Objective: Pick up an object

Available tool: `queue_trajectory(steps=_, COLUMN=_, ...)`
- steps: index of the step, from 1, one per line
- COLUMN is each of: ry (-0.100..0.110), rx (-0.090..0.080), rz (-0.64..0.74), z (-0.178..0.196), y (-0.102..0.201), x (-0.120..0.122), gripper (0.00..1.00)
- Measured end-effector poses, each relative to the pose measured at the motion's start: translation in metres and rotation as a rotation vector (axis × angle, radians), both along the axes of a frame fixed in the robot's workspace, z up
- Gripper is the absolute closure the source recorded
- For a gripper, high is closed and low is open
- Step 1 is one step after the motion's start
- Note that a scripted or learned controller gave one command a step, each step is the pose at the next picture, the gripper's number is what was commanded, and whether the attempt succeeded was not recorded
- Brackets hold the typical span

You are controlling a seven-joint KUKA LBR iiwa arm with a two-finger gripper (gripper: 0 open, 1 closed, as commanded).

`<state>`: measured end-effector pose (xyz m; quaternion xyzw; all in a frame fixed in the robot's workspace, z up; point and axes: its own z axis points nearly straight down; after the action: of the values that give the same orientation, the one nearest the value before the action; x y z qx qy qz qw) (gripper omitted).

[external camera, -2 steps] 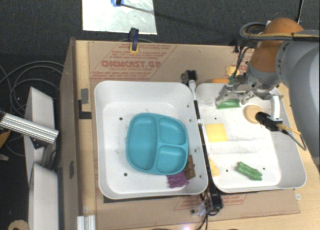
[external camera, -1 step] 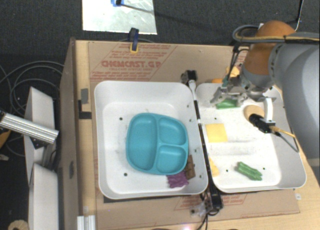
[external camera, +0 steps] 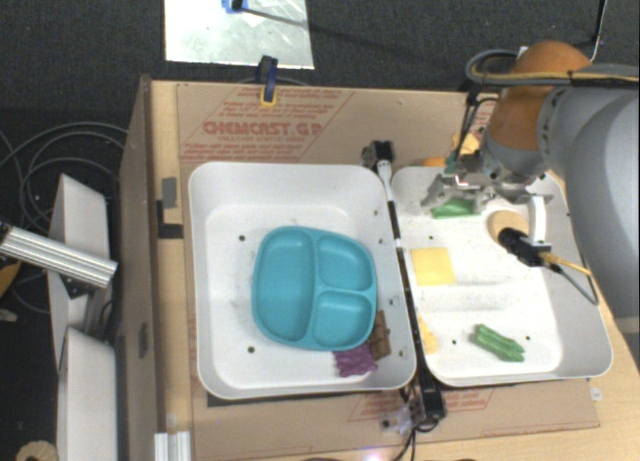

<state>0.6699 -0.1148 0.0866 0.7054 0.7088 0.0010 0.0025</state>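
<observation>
From my console I saw the gripper (external camera: 462,189) down in the far corner of the right bin (external camera: 520,377), close to the divider, directly over a small green piece (external camera: 455,208). The wrist was bent steeply, which I judged was needed to reach that corner from the arm's side. The green piece lay flat on the bin floor, touching or nearly touching the tool. The metal of the tool hid the contact, so I could not tell whether the gripper was spread or closed, and nothing showed the piece as held.

The rest of that bin was scattered well apart, which left each item room for an approach from above: a flat yellow square (external camera: 433,267) near the divider, a green pod (external camera: 498,342) toward the near wall, and a small yellow scrap (external camera: 426,333) tight against the divider.

In the left bin (external camera: 225,199) a teal divided plate (external camera: 315,289) took up most of the floor. A purple bit (external camera: 352,361) and a brown bit (external camera: 381,337) were wedged by its near edge, and I reckoned they would be awkward picks there.
</observation>
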Motion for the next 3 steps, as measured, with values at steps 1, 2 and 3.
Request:
queue_trajectory(steps=1, ry=-0.006, rx=-0.004, rz=0.002, z=0.014, y=-0.002, x=0.002, gripper=1.00)
queue_trajectory(steps=2, ry=-0.005, rx=-0.004, rz=0.002, z=0.013, y=-0.002, x=0.001, gripper=0.00)
queue_trajectory(steps=3, ry=0.002, rx=0.001, rz=0.002, z=-0.001, y=0.031, x=-0.006, gripper=0.00)
